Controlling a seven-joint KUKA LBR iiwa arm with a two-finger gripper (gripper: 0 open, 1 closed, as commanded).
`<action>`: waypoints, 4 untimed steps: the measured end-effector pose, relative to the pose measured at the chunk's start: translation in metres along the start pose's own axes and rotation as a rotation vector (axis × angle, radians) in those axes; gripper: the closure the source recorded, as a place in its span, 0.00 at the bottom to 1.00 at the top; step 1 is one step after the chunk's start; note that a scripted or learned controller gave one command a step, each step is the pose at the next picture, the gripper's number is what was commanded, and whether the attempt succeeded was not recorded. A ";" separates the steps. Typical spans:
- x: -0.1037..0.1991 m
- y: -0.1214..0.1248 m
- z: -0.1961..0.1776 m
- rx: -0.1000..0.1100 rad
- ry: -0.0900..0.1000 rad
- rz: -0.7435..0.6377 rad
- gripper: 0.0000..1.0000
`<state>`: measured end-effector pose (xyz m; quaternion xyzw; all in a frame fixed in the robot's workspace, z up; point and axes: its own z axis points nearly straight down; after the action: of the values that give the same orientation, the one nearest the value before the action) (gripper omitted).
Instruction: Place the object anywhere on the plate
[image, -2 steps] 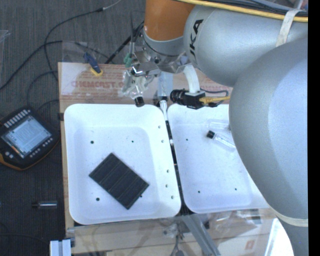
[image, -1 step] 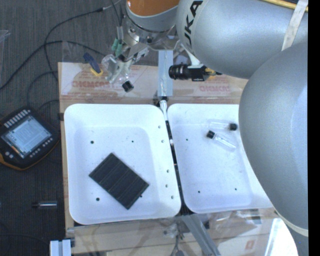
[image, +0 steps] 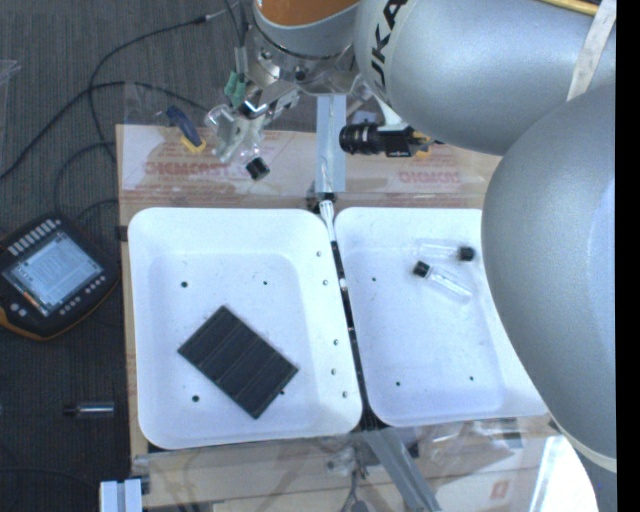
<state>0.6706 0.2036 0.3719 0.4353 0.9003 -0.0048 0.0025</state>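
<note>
A dark ribbed rectangular plate (image: 238, 361) lies flat and turned at an angle in the left bin (image: 160, 240), toward its front. Two small clear tubes with black caps lie in the right bin (image: 400, 400): one (image: 441, 280) near the middle back, the other (image: 448, 251) just behind it. My gripper (image: 243, 140) hangs high above the bench behind the left bin's back rim, far from the plate. A small black piece (image: 257, 168) shows at its lower end; whether it is a held thing is unclear.
A hand-held control pendant (image: 50, 275) lies on the floor mat left of the bins. Cables run behind the bench. The big grey arm (image: 540, 150) covers the right bin's right side. A raised rim (image: 340, 300) divides the two bins.
</note>
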 end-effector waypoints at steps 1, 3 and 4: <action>0.000 0.001 -0.007 0.003 -0.005 0.000 1.00; -0.001 0.003 -0.021 0.011 -0.013 0.001 1.00; -0.002 0.005 -0.028 0.014 -0.018 0.002 1.00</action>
<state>0.6752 0.2054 0.4004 0.4361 0.8997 -0.0147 0.0076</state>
